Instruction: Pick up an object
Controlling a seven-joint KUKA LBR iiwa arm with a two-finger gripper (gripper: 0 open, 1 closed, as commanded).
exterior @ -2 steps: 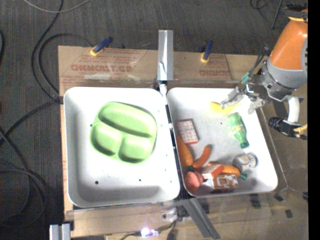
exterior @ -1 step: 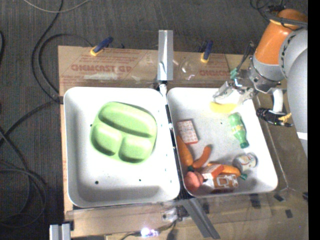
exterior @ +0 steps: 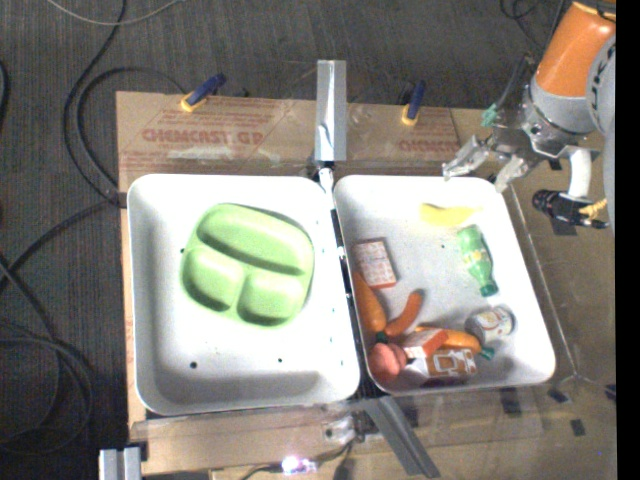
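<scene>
My gripper [exterior: 482,168] hangs above the back right corner of the right bin [exterior: 525,268], its two pale fingers spread apart with nothing between them. Just below it in the bin lies a yellow banana [exterior: 449,213]. A green bottle [exterior: 476,258] lies a little nearer. Toward the front sit a small card box [exterior: 374,262], a carrot [exterior: 367,304], a hot dog [exterior: 403,313], a tin can [exterior: 491,322], a juice carton [exterior: 437,359] and a red fruit [exterior: 386,359].
The left bin [exterior: 150,268] holds a green sectioned tray [exterior: 248,264]. A metal post [exterior: 331,108] stands behind the divide between the bins. Clamps [exterior: 202,91] pin the cardboard at the back. Cables lie on the floor to the left.
</scene>
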